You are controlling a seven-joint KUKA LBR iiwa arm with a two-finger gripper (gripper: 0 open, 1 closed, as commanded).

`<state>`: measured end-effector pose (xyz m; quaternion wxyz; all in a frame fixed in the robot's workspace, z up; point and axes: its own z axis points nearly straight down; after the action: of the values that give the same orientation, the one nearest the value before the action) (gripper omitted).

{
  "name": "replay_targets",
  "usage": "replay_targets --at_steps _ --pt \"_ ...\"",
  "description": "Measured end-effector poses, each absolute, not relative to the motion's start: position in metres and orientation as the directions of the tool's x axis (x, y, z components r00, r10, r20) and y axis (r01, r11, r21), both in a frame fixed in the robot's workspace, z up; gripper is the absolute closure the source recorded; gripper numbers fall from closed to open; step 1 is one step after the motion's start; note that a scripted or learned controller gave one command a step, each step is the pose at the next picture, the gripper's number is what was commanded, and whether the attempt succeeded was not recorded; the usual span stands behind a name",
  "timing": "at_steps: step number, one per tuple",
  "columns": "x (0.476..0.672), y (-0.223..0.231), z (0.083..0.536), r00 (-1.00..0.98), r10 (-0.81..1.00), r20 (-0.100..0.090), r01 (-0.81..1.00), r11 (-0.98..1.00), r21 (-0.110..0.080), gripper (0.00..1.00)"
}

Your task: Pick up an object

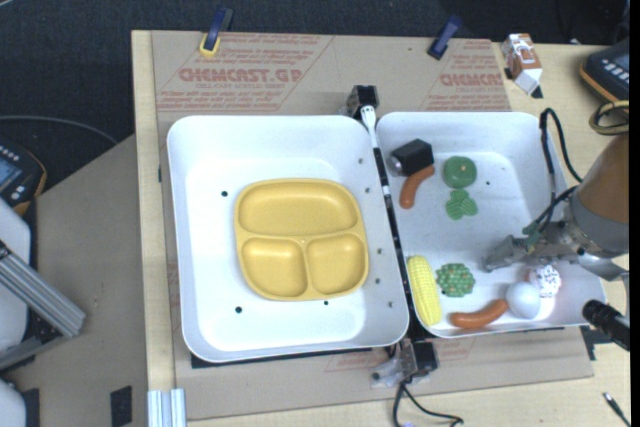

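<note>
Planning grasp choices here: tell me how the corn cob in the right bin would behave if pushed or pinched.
The corn cob looks like a rounded cylinder, so it would probably roll sideways if nudged. It lies along the right bin wall, which likely limits finger room. Its glossy look suggests smooth plastic, possibly slippery.

Only text I can make out from here is "CHEMCAST GP" printed in red, repeated across the brown paper sheet (300, 65) covering the worktop (150, 335). Nothing else readable.

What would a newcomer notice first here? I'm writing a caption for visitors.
The yellow divided plate sits alone in the middle of the left bin. The right bin holds scattered toy food, including a corn cob and a sausage along its near edge, with the tool reaching in from the right.
</note>
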<state>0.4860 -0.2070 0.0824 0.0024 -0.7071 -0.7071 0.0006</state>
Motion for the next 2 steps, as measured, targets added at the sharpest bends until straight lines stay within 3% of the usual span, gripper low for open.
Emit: replay_targets --at_steps 1,2 --pt "0.487 -0.208 0.095 0.001 1.0 -0.001 1.0 -0.001 0.001 1.0" --pt "0.491 -0.211 0.159 -0.001 1.0 -0.004 1.0 0.001 0.008 1.0"
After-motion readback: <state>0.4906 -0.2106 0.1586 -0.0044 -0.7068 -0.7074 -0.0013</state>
